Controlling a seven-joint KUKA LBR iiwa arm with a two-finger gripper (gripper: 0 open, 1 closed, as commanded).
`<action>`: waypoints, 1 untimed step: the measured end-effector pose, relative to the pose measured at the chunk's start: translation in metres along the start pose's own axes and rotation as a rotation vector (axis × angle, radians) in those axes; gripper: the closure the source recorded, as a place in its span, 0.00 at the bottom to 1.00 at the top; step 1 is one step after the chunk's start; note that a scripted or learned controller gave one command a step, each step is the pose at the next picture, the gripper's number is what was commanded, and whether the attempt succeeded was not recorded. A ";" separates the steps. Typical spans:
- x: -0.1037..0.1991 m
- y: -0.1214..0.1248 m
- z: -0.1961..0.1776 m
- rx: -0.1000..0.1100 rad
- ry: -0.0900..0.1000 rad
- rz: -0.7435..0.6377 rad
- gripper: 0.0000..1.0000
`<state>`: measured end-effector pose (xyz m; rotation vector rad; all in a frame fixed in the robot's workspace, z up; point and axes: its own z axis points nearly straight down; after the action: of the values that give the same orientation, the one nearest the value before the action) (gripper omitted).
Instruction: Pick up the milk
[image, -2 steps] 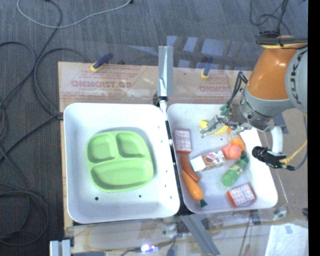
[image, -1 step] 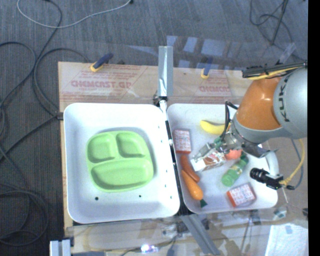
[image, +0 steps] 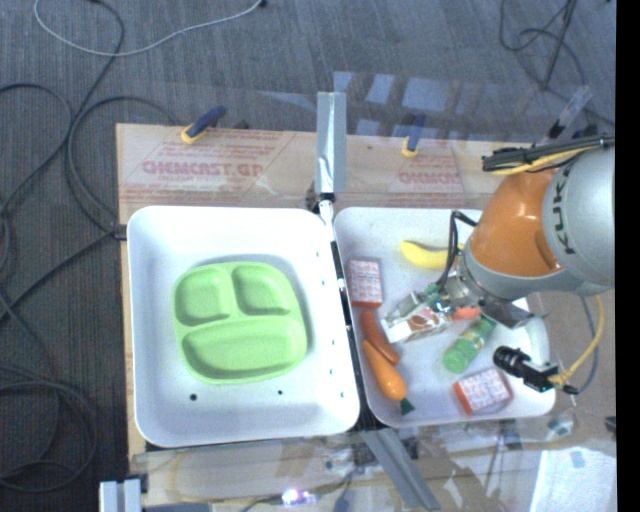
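Gripper is low over the right bin, at the upper-right end of the milk. The arm reaches in from the right and its orange band sits straight above the wrist, blocking the tool, so grip state: can't tell. Can't confirm contact with the carton either, only that the two overlap in the picture.

Milk is a small white carton with red and green print, lying on its side on the bin floor, roughly mid-bin. Long axis runs diagonally, lower-left to upper-right. The lower-left end is plain white and points toward the carrots. The upper-right end runs under the gripper. Printed end is probably the top, but the resolution is too poor to be sure.

Neighbours in the same bin:
- The banana is above the carton, near but apart.
- A small red box sits upper-left of it, by the bin's left wall.
- The carrots, two of them, lie side by side just below-left of the carton, with a green stub at the lower-right end.
- A green bottle lies on its side just below-right of the carton, roughly parallel to it.
- A second red box is near the bottom-right corner, apart from the milk.

Over in the left bin, a green divided plate with three compartments sits in the middle. The bins sit side by side, edges touching, on a brown board with red lettering.
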<state>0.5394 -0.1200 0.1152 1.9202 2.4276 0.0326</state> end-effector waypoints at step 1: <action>-0.002 -0.007 0.003 -0.013 -0.014 -0.231 0.00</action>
<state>0.5336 -0.1238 0.1119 1.6163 2.6149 0.0254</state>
